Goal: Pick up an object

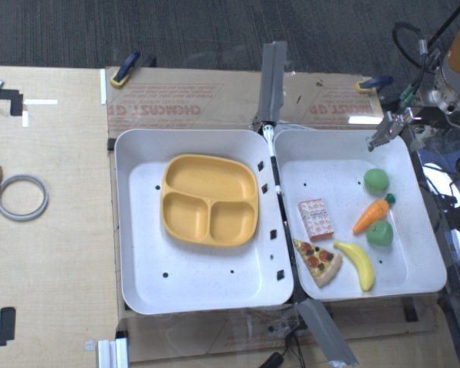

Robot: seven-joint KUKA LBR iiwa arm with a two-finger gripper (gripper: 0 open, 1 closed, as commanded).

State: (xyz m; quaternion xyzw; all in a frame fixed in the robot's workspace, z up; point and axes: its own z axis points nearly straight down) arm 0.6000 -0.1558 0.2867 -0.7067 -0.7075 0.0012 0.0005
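The right bin holds several toy foods: a green ball, an orange carrot, a second green round piece, a yellow banana, a pizza slice and a small pink box. A yellow divided plate lies in the left bin. My gripper hangs over the right bin's far right corner, above and apart from the toys, with nothing seen in it.
A grey divider bar runs between the bins at the back. Blue clamps sit on the cardboard behind. A tape roll lies on the bench at left. Cables hang near the arm.
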